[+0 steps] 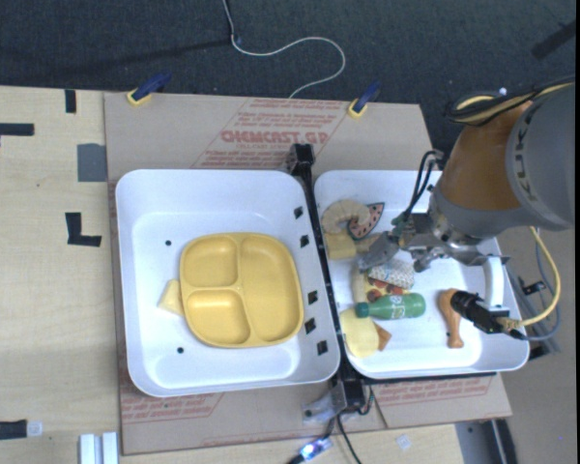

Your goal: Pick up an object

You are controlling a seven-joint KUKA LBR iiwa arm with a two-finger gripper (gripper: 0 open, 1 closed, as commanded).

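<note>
Presently the gripper (398, 243) sits low in the right bin (498, 356), above a small patterned item (391, 277); its grip state cannot be determined. A green bottle (393, 306) lies just below. The left bin (140, 201) holds a yellow divided plate (242, 289).

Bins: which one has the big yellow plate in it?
The left bin. The yellow plate lies there; the right bin holds small toys like the green bottle.
</note>
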